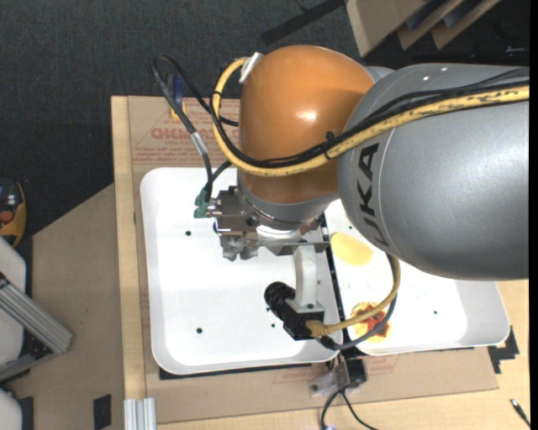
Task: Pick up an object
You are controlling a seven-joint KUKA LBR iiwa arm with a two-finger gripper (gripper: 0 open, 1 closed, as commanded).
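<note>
Gripper (238,228) hangs over the far middle of the left bin (185,285), under the arm's orange band (294,92); whether it is open or closed cannot be told. The likeliest target, a yellow object (351,250), lies in the right bin (445,323), to the gripper's right and slightly nearer, its outline partly covered by the arm. A red-and-yellow object (376,323) sits nearer still.

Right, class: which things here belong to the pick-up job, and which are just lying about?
Job: gripper, yellow object, red-and-yellow object, left bin, right bin.
Lying about: cardboard sheet under the bins, metal rail, cardboard boxes.
</note>
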